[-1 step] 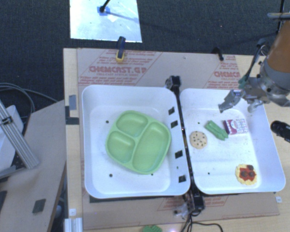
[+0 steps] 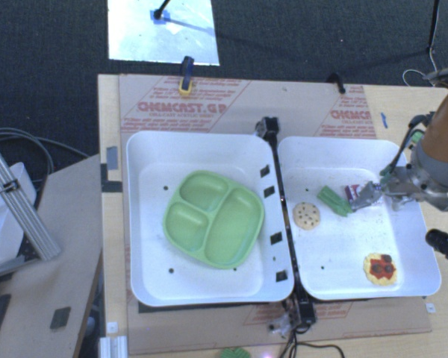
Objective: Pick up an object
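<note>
Claw (image 2: 364, 195) low beside green block (image 2: 333, 201); its grip state cannot be told.

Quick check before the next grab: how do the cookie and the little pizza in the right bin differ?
The cookie is pale tan with dark specks; the pizza is yellow with red and dark toppings. The cookie lies near the right bin's left wall, beside the green block; the pizza sits toward the near right corner, apart from other items. The cookie looks slightly smaller. Both are flat, roundish toy foods lying free of the end effector.
</note>
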You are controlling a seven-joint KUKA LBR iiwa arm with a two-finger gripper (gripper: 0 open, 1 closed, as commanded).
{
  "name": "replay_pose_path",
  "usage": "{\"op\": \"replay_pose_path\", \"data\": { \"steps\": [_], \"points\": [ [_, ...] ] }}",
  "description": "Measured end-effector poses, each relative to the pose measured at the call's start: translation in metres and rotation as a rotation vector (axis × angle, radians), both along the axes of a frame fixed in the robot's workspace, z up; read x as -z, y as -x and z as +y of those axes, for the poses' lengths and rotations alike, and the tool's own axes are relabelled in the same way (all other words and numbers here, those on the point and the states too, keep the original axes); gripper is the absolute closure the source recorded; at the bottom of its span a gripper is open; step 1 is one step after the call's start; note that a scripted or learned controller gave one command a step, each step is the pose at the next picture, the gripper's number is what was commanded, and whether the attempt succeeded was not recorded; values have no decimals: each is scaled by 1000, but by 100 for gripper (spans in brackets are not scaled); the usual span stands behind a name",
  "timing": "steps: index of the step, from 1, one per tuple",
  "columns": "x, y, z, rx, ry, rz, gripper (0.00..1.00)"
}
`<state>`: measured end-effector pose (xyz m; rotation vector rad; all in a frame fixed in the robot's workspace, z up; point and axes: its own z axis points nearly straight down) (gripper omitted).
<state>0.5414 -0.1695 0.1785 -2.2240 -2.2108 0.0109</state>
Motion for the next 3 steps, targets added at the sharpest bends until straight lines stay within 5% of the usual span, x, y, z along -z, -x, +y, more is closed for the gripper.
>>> {"op": "replay_pose_path", "data": {
  "steps": [1,2,3],
  "points": [
    [83,-71,-4,-11,3,-21,0],
    [87,-81,-26,-10,1,-24,0],
    [72,-83,-28,-10,9,-37,100]
  ]
}}
